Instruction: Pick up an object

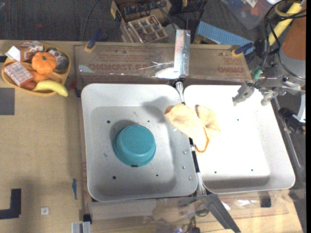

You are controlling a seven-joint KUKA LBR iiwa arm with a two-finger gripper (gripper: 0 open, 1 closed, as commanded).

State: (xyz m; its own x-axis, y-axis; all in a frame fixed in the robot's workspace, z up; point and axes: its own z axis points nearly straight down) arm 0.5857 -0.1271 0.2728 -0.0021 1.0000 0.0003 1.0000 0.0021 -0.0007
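A teal bowl (135, 144) lies upside down in the middle of the left bin (97, 178). A crumpled yellow cloth (190, 120) drapes over the divider between the two bins, with most of it in the right bin (272, 174). My gripper (253, 96) hangs over the far right corner of the right bin, to the right of the cloth and apart from it. Its fingers (241, 95) are open with nothing between them.
A basket of toy fruit (36, 71) sits on the bench at the far left. A cardboard wall (126, 64) runs behind both bins, with a shiny upright strip (181, 52) at its middle. The arm's body (291, 42) fills the upper right.
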